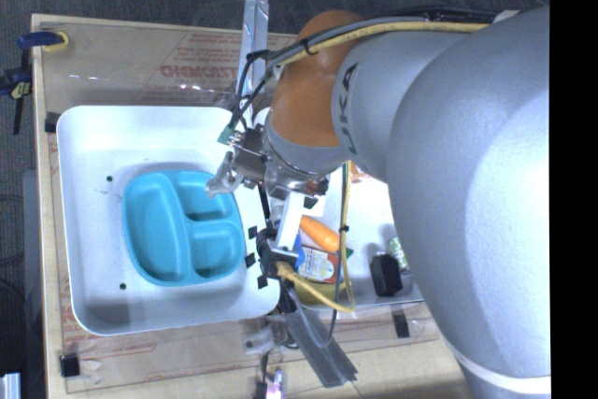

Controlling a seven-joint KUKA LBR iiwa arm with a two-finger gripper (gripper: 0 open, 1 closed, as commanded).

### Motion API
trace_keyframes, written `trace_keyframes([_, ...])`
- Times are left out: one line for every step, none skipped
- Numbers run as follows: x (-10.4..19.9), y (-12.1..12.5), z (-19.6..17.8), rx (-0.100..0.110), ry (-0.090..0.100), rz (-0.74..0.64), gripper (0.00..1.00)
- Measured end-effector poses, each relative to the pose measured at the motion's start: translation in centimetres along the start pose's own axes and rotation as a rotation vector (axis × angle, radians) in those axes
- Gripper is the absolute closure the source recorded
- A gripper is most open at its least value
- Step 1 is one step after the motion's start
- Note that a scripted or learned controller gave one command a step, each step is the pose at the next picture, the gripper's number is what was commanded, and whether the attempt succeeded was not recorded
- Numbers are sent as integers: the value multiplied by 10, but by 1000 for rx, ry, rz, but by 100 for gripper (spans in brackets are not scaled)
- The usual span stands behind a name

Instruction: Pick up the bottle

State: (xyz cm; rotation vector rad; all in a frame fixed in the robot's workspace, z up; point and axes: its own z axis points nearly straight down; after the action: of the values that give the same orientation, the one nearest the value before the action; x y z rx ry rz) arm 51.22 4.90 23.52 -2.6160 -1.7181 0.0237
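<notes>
A small bottle (pixel 318 263) with an orange body and a printed label lies in the right bin (pixel 369 201), just right of the wall between the two bins and partly hidden by cables. My gripper (pixel 224 178) hangs below the orange band, over the left bin (pixel 84 163), at the upper right corner of a blue divided tray (pixel 177 227). It is left of and above the bottle, well apart from it. I see nothing held at its tip.
A black block (pixel 385 275) and a small green-labelled item (pixel 398 252) lie in the right bin beside the bottle. The grey arm covers most of that bin. Yellow and black cables (pixel 318 294) trail across the bin wall near the front edge.
</notes>
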Motion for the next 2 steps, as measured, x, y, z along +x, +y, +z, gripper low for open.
trace_keyframes([-18, -31, 33, -13, 5, 111, 0])
trace_keyframes([-30, 62, 45, -11, 4, 89, 0])
